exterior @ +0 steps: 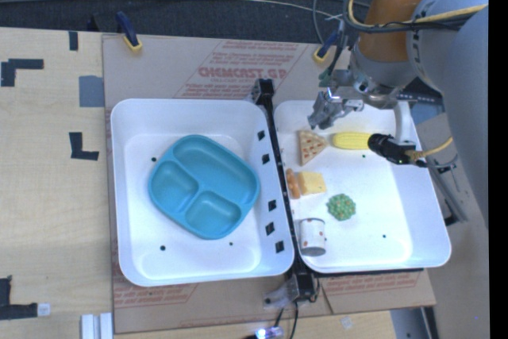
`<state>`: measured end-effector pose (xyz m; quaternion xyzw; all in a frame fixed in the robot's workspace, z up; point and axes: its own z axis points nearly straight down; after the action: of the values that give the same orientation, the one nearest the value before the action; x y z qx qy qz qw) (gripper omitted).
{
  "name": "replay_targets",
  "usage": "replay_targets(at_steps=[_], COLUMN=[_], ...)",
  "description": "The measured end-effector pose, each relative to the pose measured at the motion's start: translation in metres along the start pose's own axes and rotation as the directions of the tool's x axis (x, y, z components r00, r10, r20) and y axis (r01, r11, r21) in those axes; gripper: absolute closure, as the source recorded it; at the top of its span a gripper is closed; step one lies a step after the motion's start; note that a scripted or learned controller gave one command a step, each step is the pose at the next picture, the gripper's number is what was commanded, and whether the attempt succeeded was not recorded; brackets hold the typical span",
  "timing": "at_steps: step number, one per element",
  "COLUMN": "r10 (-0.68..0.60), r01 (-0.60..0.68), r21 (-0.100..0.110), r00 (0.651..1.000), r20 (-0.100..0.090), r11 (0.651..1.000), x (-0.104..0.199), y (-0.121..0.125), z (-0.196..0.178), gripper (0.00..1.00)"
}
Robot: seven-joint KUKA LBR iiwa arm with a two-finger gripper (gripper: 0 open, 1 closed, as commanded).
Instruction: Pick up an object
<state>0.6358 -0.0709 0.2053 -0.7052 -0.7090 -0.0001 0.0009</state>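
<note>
Grey gripper [325, 117] hovers at twelve o'clock above the waffle wedge [311, 145]; jaw state unclear, nothing visibly grasped, pick pending.

Blue divided plate [204, 186], perhaps plastic, clamps [129, 33]

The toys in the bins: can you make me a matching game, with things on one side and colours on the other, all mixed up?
Things:
1. Divided plate
2. Corn cob
3. Broccoli piece
4. Waffle wedge

Colours:
A. Green
B. Tan with a grid
C. Blue
D. Yellow

Pairs: 1-C, 2-D, 3-A, 4-B
</note>
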Motion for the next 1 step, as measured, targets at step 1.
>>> replay_targets(at_steps=[1], r10=[-0.001], r01=[0.001], r21=[-0.001], r00=[1.000], r20=[0.000], r11=[1.000], x=[0.0523], y=[0.0055], z=[-0.0132], gripper=[1.00])
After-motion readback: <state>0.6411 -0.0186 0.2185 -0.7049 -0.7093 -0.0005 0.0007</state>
